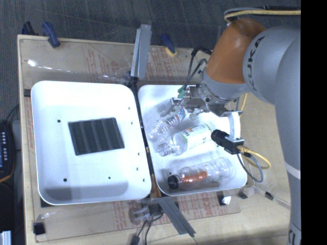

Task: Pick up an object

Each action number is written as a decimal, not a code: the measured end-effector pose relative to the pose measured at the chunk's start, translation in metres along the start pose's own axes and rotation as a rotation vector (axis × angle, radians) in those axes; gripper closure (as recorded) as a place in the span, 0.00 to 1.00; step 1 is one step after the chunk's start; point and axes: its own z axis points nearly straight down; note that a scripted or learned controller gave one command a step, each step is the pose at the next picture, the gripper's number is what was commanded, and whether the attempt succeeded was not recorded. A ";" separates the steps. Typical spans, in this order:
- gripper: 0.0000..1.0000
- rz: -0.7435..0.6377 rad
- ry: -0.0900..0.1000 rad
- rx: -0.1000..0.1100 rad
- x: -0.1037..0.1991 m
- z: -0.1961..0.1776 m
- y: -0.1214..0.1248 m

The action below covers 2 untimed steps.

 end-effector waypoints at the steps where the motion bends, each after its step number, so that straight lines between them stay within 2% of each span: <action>1: 0.00 -0.045 -0.002 -0.014 -0.043 0.089 0.024; 2: 0.00 -0.030 -0.005 -0.029 -0.063 0.116 0.090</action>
